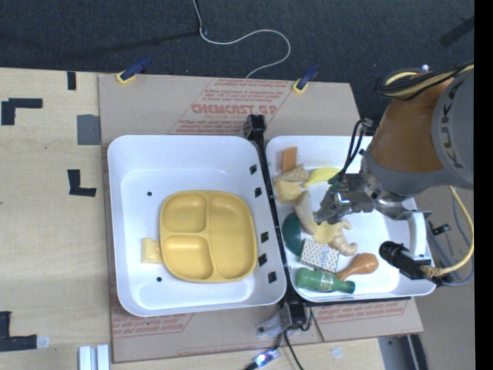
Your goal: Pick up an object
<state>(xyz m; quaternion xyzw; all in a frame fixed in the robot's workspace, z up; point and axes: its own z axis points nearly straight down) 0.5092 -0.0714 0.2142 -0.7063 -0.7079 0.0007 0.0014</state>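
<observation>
The right bin point(385, 285) holds several small toy items: an orange block point(289, 159), a pale bread-like piece point(290, 187), a yellow piece point(320, 176), a dark green round object point(292, 233), a checkered white block point(319, 254), a green bottle point(323, 281), an orange-brown drumstick shape point(359, 266) and a cream lumpy piece point(337, 234). My gripper point(336, 206) hangs low over the middle of this pile, just above the cream piece. Whether anything sits between the fingers cannot be made out.
The left bin point(127, 160) contains a yellow divided plate point(208, 234) with a small yellow piece point(150, 250) at its left edge. A black divider point(266, 199) separates the bins. The arm's grey and orange body point(416, 145) covers the right bin's far right part.
</observation>
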